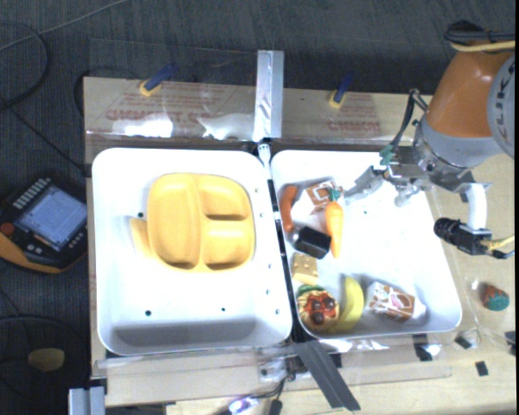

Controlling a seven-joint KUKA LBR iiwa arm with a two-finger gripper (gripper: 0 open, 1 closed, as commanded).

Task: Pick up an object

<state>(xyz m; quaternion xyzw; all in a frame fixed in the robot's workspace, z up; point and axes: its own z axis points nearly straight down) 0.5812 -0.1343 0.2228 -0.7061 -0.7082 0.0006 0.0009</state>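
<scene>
Bench: cardboard under clear film.
Left bin: glossy yellow divided tray.
Gripper: beside carrot; grip unclear.

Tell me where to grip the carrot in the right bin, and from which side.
Grip the carrot across its thicker upper body, coming straight down from above. It lies lengthwise with its narrow tip toward the black block, so closing across its width looks safest.

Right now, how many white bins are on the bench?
2. The left bin holds a yellow divided tray; the right bin holds a pile of small toys along its left and near sides.
</scene>
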